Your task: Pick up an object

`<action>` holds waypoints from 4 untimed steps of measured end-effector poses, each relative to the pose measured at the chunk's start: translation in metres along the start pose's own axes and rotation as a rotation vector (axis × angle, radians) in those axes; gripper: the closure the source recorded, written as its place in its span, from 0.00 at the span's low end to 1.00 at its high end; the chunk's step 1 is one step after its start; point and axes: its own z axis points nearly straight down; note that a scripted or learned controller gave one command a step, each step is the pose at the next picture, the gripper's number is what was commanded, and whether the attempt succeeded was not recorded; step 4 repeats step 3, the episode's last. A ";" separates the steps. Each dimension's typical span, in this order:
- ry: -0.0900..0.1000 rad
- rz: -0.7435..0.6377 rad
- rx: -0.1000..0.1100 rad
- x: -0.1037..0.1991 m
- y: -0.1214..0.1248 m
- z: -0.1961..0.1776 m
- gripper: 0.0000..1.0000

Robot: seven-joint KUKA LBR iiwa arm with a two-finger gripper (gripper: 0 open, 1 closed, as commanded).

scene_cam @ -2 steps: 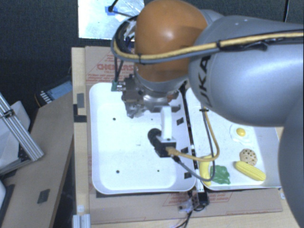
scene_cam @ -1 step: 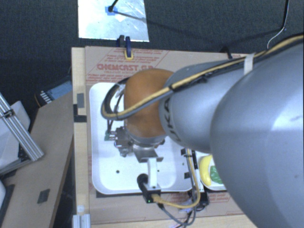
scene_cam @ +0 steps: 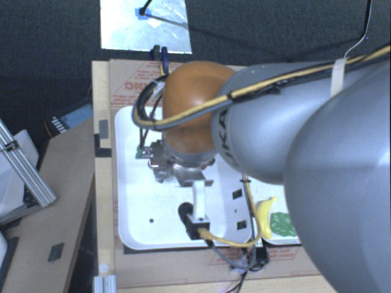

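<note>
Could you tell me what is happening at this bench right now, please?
The grey robot arm with the orange band reaches in from the right and hangs low over the left shallow white bin, covering much of it. To the right, near the front, a yellow banana-shaped object lies beside a green crumpled-looking object, both partly hidden by the arm. No object can be seen lifted; the arm's bulk hides what lies under its wrist.

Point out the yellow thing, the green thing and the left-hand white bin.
yellow thing (scene_cam: pixel 265 217), camera view, its middle.
green thing (scene_cam: pixel 283 224), camera view, its middle.
left-hand white bin (scene_cam: pixel 135 188), camera view, bare floor.
</note>
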 end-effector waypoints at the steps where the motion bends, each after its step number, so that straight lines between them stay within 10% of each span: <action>1: -0.001 0.000 0.005 0.000 -0.019 0.012 1.00; 2: -0.002 0.000 0.002 0.000 0.037 0.049 1.00; 4: -0.003 0.001 0.008 -0.036 0.004 0.047 1.00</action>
